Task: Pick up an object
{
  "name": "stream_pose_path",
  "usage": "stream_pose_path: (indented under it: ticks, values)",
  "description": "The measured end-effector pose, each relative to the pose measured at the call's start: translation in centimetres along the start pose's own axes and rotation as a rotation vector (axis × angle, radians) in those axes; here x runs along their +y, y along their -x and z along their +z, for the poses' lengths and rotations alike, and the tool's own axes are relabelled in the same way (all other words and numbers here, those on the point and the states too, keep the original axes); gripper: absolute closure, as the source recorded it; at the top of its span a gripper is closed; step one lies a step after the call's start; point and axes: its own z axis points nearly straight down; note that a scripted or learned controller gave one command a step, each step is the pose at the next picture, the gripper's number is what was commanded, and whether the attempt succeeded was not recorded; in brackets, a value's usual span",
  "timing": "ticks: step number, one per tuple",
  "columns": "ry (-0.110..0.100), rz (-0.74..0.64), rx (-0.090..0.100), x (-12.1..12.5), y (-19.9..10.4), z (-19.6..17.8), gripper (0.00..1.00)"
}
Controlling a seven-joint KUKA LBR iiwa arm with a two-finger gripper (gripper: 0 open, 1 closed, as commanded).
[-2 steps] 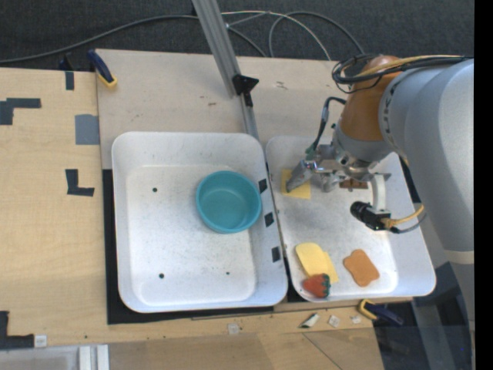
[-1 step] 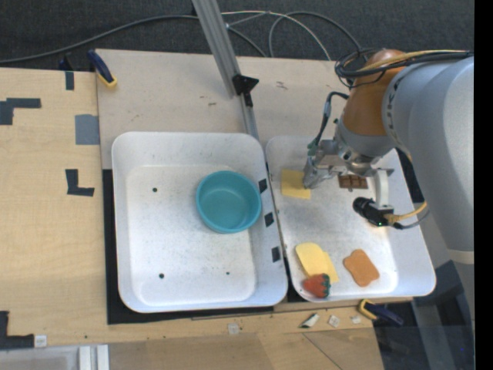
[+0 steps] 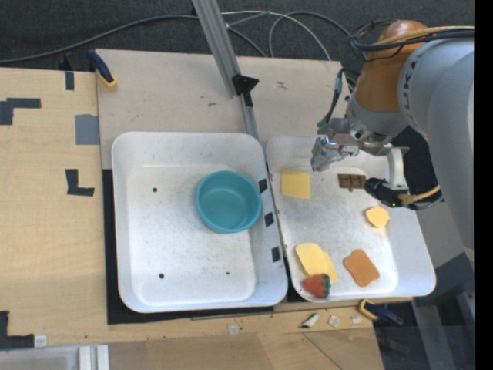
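The hand [image 3: 330,154], its grip impossible to tell, hovers at 2 o'clock of the yellow square [image 3: 296,184]; it should center overhead, then descend straight.

Grey arm [image 3: 431,75] enters from 3 o'clock, fills upper right. Orange band [image 3: 383,68] above wrist, toward 1 o'clock. Gripper [image 3: 327,154] points down toward 7 o'clock, right of centre.

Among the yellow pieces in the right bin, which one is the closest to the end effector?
The square yellow piece, at the bin's upper left, beside the end effector. The other two yellow pieces lie further down.
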Motion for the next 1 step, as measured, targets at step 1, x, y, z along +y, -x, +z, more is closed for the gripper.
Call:
stream_pose_path:
  ticks: [1]
  values:
    - [-0.001, 0.000, 0.000, 0.28, 0.27, -4.32, 1.00]
